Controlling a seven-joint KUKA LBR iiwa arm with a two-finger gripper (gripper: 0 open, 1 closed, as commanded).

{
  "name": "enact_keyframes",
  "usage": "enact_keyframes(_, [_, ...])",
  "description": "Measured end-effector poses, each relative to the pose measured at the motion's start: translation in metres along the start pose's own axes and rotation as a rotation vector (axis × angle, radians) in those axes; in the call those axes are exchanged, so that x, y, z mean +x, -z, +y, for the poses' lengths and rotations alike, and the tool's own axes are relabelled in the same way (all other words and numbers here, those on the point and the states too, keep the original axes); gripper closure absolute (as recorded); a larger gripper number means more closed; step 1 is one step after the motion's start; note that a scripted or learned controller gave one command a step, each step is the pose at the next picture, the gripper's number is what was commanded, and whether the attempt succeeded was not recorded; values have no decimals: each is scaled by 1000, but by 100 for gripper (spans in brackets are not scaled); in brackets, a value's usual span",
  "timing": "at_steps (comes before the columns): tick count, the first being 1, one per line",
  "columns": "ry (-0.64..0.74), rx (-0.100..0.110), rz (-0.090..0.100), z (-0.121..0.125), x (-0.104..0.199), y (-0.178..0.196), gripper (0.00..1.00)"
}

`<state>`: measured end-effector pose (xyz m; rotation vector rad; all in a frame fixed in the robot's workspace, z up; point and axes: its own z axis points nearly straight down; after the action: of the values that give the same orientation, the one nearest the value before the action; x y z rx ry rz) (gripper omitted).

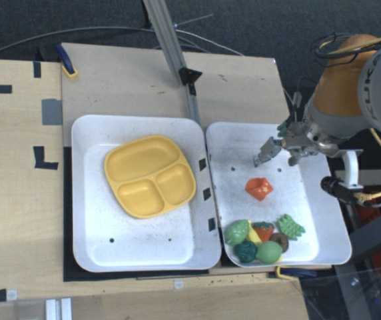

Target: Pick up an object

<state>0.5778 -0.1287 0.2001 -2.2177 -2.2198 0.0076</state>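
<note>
End effector above right bin | state: cannot tell | red toy near

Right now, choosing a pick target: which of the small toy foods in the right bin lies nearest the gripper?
The red-orange toy piece, lying alone just below the gripper; the other toys cluster at the bin's near edge.

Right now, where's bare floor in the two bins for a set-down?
Left bin: a bare strip along its near edge, below the yellow divided plate. Right bin: bare at its far-left end, between the gripper and the bin divider, and around the red toy. Crowded: the near corner, with the toy food pile.
</note>
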Motion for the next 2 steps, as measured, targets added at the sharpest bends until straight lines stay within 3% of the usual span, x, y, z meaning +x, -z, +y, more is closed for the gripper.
enact_keyframes(2, [1,2,1,3,9,-108,0])
